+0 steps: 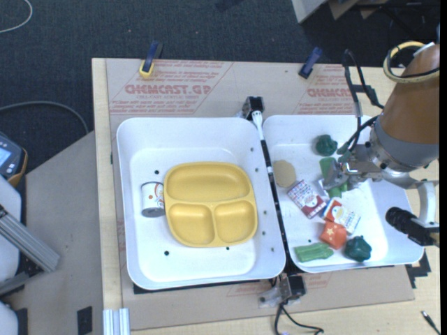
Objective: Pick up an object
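Note:
My gripper (337,176) is low over the middle of the right bin (391,257), reaching in from the right. It sits right over a green piece (327,166) and partly hides it. Close around it lie a round dark green object (325,144), a red and white packet (306,196), a red and orange packet (341,217) and a tan oval piece (284,173). Nothing is visibly between the fingers.
Near the right bin's front edge lie a flat green block (313,252), an orange-red lump (333,235) and a dark green lump (358,248). The left bin (133,152) holds a yellow divided tray (209,204) and a small can (151,199) on its side.

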